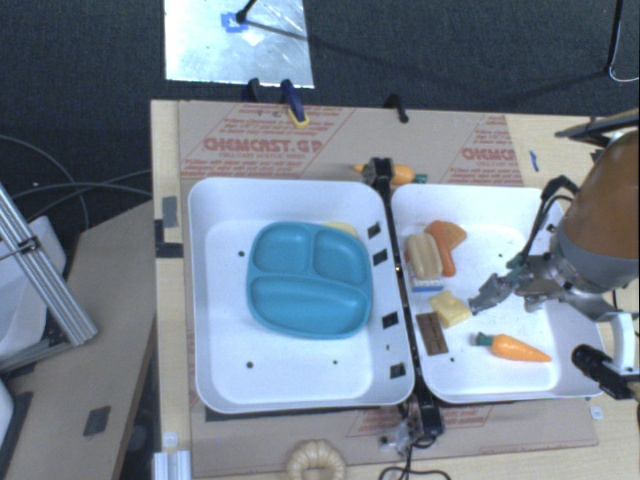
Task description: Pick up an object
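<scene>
While gripper [487, 296] hangs by cheese [450, 309], jaw gap unreadable | one carrot [520, 348] at 5 o'clock | one blue tray [308, 278]

Even, fairly bright overhead light. The two white bins [300, 388] reflect strongly, near washed out. A foil sheet [238, 26] at eleven o'clock shows patchy glare. Shadows are soft and short. Overall sharpness is modest, with slight grain; the dark floor [450, 28] loses detail.
</scene>
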`<state>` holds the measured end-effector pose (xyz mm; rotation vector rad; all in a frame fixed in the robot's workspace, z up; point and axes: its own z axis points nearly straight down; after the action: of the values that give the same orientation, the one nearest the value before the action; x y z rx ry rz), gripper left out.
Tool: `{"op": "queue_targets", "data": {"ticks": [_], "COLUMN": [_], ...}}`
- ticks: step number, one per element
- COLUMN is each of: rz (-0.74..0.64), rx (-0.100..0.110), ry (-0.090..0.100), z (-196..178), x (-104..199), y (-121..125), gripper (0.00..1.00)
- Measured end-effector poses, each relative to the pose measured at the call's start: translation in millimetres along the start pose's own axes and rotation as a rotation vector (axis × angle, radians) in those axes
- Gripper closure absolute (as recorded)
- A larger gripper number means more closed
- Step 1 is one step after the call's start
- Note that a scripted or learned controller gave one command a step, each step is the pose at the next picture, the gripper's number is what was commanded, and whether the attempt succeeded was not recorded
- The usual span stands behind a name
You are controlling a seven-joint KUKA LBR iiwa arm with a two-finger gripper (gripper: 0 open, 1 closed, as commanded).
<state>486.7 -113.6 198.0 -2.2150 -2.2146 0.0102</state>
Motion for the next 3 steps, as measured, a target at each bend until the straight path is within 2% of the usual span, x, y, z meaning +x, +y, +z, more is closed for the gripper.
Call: {"op": "queue_targets", "data": {"ticks": [1, 3], "rz": [-0.003, -0.001], "rx": [-0.012, -0.008], "ry": [-0.002, -0.001], "z": [-5, 87], "x": [0, -9], "y": [3, 13], "gripper": [0.0, 0.0]}}
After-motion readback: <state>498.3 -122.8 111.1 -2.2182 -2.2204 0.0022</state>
